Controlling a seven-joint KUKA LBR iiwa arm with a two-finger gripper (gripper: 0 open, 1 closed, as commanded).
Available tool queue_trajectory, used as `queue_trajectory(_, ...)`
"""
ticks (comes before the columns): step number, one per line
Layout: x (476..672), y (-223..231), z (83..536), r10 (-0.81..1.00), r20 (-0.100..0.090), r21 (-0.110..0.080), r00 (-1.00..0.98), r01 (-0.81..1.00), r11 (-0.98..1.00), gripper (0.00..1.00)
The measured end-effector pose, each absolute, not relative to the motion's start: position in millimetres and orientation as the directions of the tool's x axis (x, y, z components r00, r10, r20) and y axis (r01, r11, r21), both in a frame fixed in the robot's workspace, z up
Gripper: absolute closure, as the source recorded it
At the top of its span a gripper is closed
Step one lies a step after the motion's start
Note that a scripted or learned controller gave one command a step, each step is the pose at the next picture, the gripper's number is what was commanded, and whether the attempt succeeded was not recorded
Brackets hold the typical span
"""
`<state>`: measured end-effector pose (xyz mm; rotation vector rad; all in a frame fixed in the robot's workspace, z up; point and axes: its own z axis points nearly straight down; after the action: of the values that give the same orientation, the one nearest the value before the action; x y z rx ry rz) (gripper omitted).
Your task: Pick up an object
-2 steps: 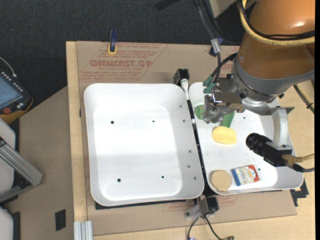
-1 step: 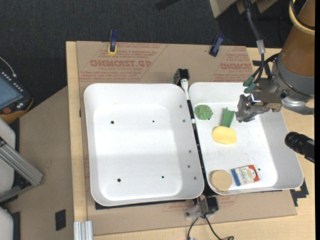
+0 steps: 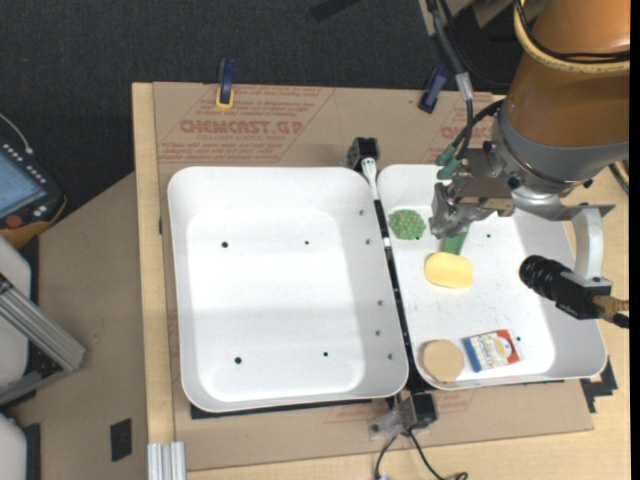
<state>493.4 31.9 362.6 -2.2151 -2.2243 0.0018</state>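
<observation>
Where the gripper hangs: the gripper (image 3: 458,218) is low over the back left part of the right bin (image 3: 505,293), on the end of the grey and orange arm (image 3: 575,68).
Grip: I cannot tell how far it is open, nor whether it has hold of anything; its own dark body covers that spot.
Green piece: a slim, bright green piece (image 3: 456,244) juts out from under the gripper at a slant, towards the yellow lump; its upper end is hidden, so its full shape is unclear.
Yellow lump: a rounded, pale yellow lump (image 3: 449,271) lies just in front of the green piece, very close or touching.
Green ball: a rough, dark green ball (image 3: 406,224) sits just left of the gripper, near the bin's left wall.
Front of right bin: a tan disc (image 3: 441,360) lies beside a small printed packet (image 3: 490,349) in white, red and blue; its print is too small to read.
Left bin: the left bin (image 3: 270,298) is white, with four dark dots on its floor.
Bench: both bins rest on a cardboard sheet (image 3: 250,123) with red lettering, held at the back by two clamps (image 3: 226,86).
Room: dark carpet (image 3: 100,28) lies behind.
</observation>
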Motion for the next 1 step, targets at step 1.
queue_trajectory(1, 479.2, 77.9, 418.6, 1.000, 0.002, 0.007, -0.006, 1.000, 0.006, 1.00)
